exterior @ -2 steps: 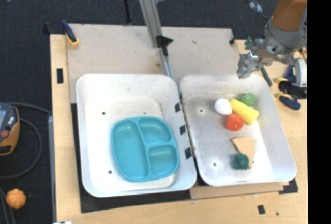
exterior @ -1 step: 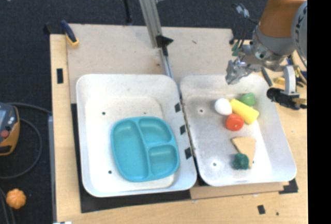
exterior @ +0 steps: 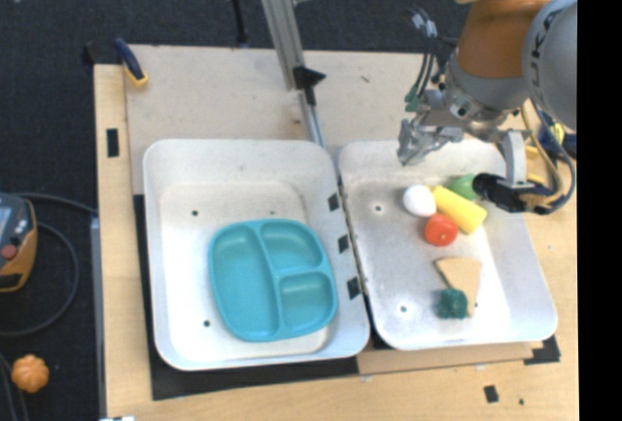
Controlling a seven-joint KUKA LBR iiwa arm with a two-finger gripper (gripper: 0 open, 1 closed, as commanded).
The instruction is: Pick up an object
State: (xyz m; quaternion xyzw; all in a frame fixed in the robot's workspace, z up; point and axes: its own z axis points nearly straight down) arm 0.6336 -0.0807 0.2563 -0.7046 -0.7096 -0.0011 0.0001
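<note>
The right bin (exterior: 389, 273) holds a white egg-shaped object (exterior: 420, 200), a yellow cylinder (exterior: 459, 208), a red tomato-like ball (exterior: 440, 230), a tan wedge (exterior: 459, 273), a dark green broccoli piece (exterior: 451, 303) and a green item (exterior: 464, 184) partly hidden behind the yellow one. My gripper (exterior: 416, 149) hangs above the bin's far edge, just up and left of the white egg. Nothing is between its fingers.
The left bin (exterior: 175, 176) holds a teal divided plate (exterior: 274, 278). A metal post (exterior: 282, 20) rises behind the bins. An orange ball (exterior: 29, 371) lies off the bench at lower left. A blue and yellow clamp (exterior: 130, 62) sits at the bench's far left corner.
</note>
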